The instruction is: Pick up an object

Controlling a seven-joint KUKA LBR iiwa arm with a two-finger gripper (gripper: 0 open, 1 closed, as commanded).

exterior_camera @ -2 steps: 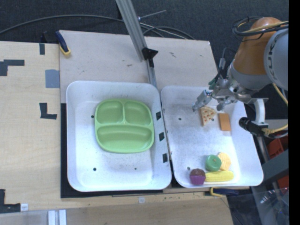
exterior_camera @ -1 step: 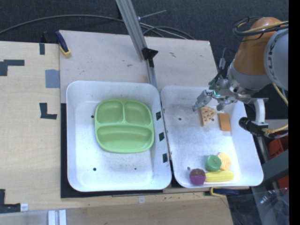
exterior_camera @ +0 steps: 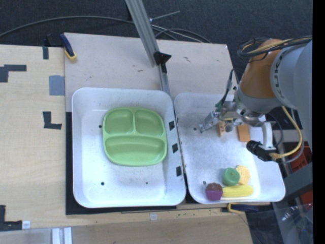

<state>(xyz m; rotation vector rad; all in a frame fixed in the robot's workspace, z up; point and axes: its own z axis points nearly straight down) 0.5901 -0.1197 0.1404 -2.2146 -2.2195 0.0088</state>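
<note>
The arm (exterior_camera: 277, 80) reaches in over the right bin (exterior_camera: 200, 156), 1 of 2 white bins on the bench, and its gripper (exterior_camera: 216, 122) hangs low above that bin's upper middle. Whether the jaws are open or closed cannot be told; nothing shows plainly between them. Just beside the jaws, toward the arm, lies a small tan piece (exterior_camera: 222, 129), and a little farther on that side an orange block (exterior_camera: 243, 132). Well below the jaws, in the bin's near corner, a cluster sits together: a green round toy (exterior_camera: 231, 176) touching a yellow piece (exterior_camera: 244, 174), a purple round toy (exterior_camera: 214, 191) and a corn cob (exterior_camera: 237, 190). Far to the jaws' other side, the left bin (exterior_camera: 86, 151) holds a green divided plate (exterior_camera: 135, 136).
</note>
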